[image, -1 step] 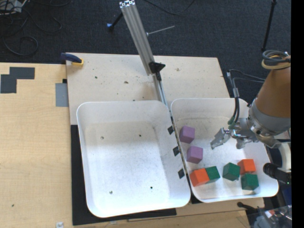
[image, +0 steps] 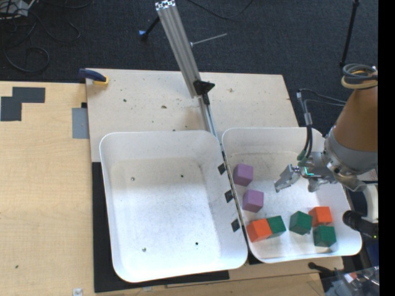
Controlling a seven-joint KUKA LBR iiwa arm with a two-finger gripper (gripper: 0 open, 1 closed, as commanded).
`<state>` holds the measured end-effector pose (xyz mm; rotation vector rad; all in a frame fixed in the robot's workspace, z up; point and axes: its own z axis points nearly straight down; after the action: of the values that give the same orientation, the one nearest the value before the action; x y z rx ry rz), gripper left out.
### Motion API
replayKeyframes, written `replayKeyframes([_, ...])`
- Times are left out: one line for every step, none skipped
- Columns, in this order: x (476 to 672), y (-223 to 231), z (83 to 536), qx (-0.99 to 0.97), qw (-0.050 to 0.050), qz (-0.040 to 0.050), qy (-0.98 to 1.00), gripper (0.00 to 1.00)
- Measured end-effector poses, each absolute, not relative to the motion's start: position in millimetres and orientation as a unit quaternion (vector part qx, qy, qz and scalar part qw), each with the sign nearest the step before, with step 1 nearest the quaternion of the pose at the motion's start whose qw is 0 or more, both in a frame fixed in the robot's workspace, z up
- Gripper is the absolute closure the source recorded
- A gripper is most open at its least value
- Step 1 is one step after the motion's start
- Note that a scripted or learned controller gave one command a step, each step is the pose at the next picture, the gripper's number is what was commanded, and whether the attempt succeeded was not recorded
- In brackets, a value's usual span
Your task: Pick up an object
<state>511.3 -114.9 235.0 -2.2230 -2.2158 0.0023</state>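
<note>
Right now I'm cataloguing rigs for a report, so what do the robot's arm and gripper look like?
The grey arm with a broad orange band above the wrist looks rounded and bulky. A thin dark cable loops along it toward the wrist. The small metallic grey two-finger gripper has a faint teal spot behind it.

Arm [image: 361, 125] cut off at right edge; hand [image: 290, 179] fingers blurred.
</note>
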Motion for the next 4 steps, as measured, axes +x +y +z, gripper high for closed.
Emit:
replayKeyframes([502.3, -118.3, 174.6, -0.708, 0.005, 0.0029, -0.707, 0.0])
replayKeyframes([492.0, -121.6, 116.0, -0.708, 0.005, 0.0024, -0.707, 0.0])
replayKeyframes([493.2, -121.2, 92.9, -0.708, 0.001, -0.0006, -0.706, 0.0])
replayKeyframes([492.9, -122.2, 103.0, -0.711, 0.002, -0.0009, -0.703, 1.0])
